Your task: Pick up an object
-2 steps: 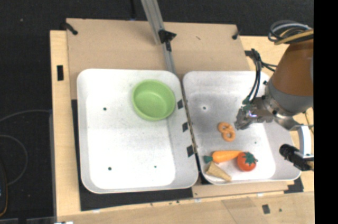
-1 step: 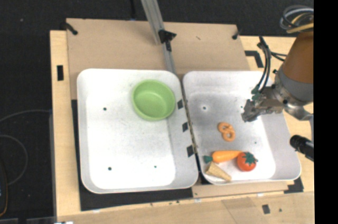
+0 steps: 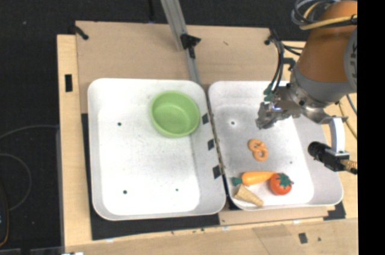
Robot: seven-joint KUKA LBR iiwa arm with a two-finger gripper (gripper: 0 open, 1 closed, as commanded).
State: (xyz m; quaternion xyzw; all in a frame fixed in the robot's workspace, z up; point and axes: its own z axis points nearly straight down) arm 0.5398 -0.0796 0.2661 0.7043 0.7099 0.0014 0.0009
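- The left bin [image 3: 120, 187] holds a green bowl [image 3: 175, 114], upright, in its upper right part, near the divide between the bins.
- The right bin [image 3: 231, 103] holds the small things, all in its lower half.
- A tan wedge [image 3: 248, 195] lies at the bin's lower left corner, its long axis slanting down to the right.
- A carrot [image 3: 257, 177] lies just above the wedge, long axis nearly level, left to right; its right end is touching or just beside the tomato.
- A pretzel [image 3: 258, 150] lies near mid-bin, above the carrot and apart from it, long axis running top to bottom with a slight slant.
- A tomato [image 3: 280, 183] sits rightmost, green top showing.
- The gripper [image 3: 264, 120] hangs over the bin's upper middle, pointing down and left; nothing sits between its fingers, and whether they are spread or closed I cannot tell.
- The pretzel lies just below the gripper, nearest of all; the carrot, wedge and tomato lie farther below it.
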